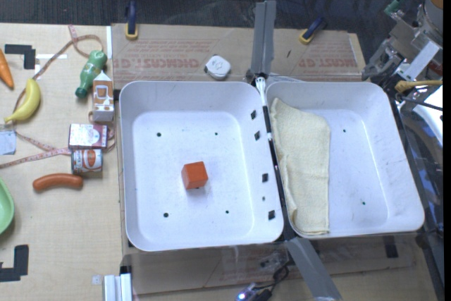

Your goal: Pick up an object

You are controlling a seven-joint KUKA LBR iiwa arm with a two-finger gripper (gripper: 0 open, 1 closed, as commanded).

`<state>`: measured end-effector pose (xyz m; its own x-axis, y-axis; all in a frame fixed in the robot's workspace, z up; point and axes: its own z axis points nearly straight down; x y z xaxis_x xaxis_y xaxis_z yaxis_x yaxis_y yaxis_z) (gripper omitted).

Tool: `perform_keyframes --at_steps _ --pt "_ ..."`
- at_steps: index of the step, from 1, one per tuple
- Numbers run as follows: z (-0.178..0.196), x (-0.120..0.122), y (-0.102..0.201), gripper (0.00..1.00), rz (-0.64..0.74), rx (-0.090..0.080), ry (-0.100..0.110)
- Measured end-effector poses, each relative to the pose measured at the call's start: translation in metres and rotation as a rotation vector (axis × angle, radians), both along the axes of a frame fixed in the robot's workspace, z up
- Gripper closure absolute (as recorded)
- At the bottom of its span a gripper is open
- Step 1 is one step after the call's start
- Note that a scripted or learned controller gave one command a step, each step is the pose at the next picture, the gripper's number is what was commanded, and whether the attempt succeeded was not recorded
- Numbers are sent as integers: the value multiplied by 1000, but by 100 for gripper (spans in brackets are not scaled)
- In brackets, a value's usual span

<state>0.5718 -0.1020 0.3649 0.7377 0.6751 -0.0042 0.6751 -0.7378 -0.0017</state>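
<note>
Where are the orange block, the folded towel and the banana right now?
orange block (194, 175), camera view, middle of its top face, in the left bin.
folded towel (303, 166), camera view, middle of the cloth, left side of the right bin.
banana (25, 101), camera view, middle of its curve.

Banana (25, 101), sausage (58, 182), tape measure (218, 67)

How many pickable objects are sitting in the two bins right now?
2. An orange block lies near the middle of the left bin; a folded cream towel lies along the right bin's left side and could hide something.
</note>
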Motion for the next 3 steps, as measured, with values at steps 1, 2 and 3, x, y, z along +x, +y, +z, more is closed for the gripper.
perform_keyframes --at_steps 1,2,3 --pt "-218 -36 2 0 -18 2 1" --pt "-129 -40 -61 0 122 1 -1" --pt "-52 -55 -66 0 -400 -1 -1"
